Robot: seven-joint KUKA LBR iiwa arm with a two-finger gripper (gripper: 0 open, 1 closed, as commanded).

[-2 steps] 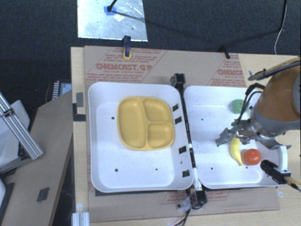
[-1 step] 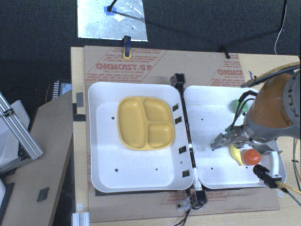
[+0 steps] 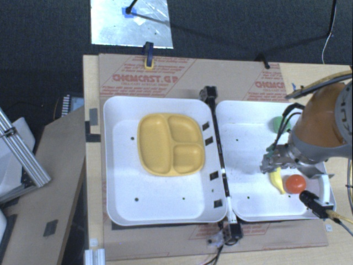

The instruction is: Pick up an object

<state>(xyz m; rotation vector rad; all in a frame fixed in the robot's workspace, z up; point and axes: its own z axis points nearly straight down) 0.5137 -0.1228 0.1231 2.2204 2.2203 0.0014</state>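
Orange ball and yellow banana-like piece look like light, stiff, smooth plastic toys, so probably slippery; best pinched across the ball's middle. They sit touching in the right bin, near-right part, just under the gripper. Can't tell finger opening or any hold; wrist blocks view.

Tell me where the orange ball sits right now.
The orange ball lies in the right bin, near its front right corner, touching the yellow piece and just below the claw.
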